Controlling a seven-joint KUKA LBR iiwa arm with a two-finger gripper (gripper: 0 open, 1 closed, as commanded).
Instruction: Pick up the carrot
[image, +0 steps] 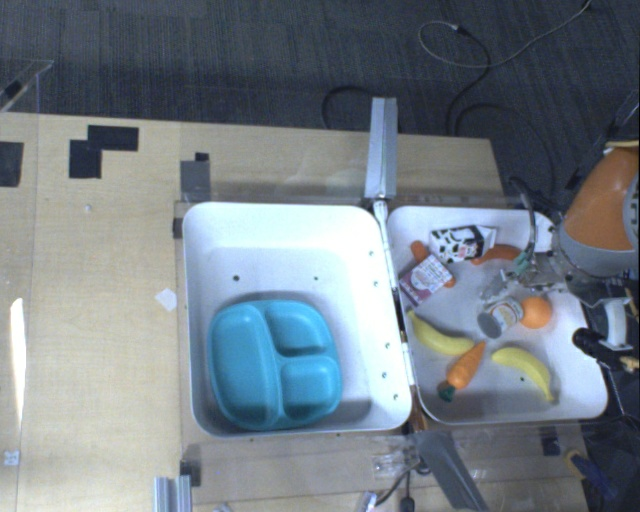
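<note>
The carrot (466, 366) lies in the right bin (590, 405), toward its front edge, between two bananas (443, 338), tip pointing to the front-left. The gripper (522, 268) hangs over the bin's rear half, near an orange (537, 313) and what appears to be a small can (497, 318). Jaw state cannot be determined. Step in hand: approach. Next move: travel toward the front edge, align across the carrot, descend
</note>
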